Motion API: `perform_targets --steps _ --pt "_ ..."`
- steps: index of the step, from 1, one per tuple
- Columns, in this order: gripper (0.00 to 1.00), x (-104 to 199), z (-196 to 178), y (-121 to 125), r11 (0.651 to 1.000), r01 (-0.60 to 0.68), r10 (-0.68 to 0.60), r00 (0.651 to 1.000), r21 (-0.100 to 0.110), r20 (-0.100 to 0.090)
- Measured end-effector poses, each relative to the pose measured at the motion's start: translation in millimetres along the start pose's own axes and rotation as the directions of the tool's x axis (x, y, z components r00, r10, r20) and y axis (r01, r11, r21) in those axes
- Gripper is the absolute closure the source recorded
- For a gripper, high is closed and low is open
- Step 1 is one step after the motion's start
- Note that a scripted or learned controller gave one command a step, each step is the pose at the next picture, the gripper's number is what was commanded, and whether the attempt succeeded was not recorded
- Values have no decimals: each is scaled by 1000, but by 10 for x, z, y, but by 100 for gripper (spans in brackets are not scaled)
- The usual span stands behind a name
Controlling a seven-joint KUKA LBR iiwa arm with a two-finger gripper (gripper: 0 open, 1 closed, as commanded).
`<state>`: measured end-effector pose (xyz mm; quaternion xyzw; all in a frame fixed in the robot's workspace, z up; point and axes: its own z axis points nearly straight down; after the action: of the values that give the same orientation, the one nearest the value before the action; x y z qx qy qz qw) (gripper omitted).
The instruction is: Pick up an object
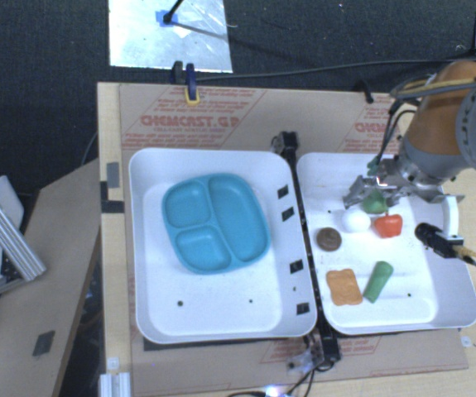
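Several small objects in the right bin [461, 304]: green piece [374, 203] directly under the end effector [372, 191], white ball [357, 220] and red piece [388, 225] just beside it, brown disc [329, 239], orange slab [344, 287] and green cylinder [378, 280] nearer the front. Blue divided plate [215, 222] alone in the left bin [151, 304]. Cannot tell whether anything is gripped or how wide the opening is; metal parts hide that. Best approach, by judgement: descend straight over the green piece, keep clear of ball and red piece, close fully before lifting, then rise vertically. Main risk: nudging neighbours, pinching two things together.
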<state>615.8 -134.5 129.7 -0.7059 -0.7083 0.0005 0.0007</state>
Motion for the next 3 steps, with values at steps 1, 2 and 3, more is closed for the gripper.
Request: perform_targets --steps 1,2,3 --pt "0 6 475 2 1000 -2 2 1000 0 0" --pt "100 2 337 19 1000 -2 2 1000 -6 1" --pt "100 4 -247 -61 1000 -4 4 1000 -7 1"
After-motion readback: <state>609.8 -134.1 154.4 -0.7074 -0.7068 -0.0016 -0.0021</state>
